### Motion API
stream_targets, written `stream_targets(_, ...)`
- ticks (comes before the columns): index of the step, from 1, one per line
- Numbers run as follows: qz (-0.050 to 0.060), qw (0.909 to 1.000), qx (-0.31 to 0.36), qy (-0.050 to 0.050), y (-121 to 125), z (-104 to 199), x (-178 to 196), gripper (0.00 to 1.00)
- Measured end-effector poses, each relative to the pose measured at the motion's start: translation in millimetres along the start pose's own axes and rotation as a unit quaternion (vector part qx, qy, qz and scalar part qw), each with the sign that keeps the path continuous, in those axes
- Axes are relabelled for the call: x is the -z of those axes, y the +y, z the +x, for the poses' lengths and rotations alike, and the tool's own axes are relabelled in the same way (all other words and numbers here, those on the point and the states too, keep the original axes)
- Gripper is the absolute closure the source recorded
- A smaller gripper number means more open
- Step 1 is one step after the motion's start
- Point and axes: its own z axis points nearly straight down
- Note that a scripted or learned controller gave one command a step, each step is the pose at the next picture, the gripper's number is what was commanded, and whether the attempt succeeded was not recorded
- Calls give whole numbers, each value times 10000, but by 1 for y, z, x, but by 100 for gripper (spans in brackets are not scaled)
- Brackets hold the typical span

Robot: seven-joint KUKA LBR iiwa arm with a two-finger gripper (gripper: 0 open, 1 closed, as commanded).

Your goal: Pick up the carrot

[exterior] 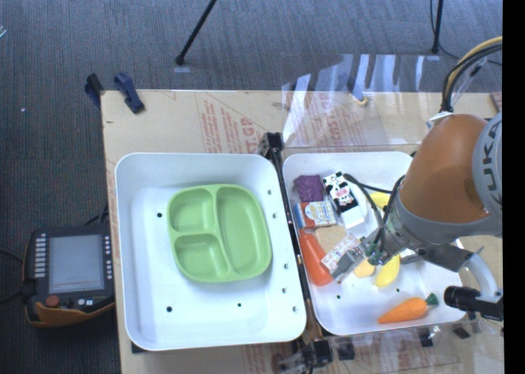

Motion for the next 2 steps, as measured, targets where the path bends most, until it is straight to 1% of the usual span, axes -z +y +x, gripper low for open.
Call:
stream_targets(1, -13, 9979, -655, -7, 53, 40, 3, 100)
stream_targets(2, -6, 9968, 795, -8, 20, 28, -13, 100)
